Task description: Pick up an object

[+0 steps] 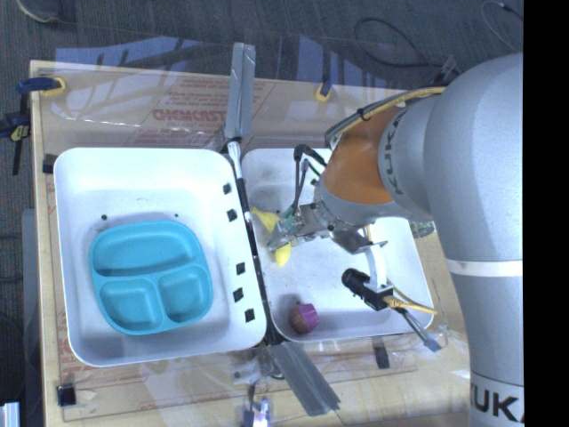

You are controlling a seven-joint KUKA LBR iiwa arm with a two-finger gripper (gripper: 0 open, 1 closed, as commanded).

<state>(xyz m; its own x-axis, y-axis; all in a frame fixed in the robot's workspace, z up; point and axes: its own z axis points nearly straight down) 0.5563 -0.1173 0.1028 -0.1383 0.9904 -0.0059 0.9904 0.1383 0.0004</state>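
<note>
Gripper (290,227) is placed directly over yellow object (281,254), long axis far-to-near along right bin's (324,278) left wall; grip state cannot be told.

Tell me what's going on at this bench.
The arm reaches into the right bin, its gripper down at a yellow object by the wall nearest the other bin. Whether it has hold of it cannot be told. A purple object lies apart, nearer the front rim. A blue divided tray sits in the left bin.
</note>
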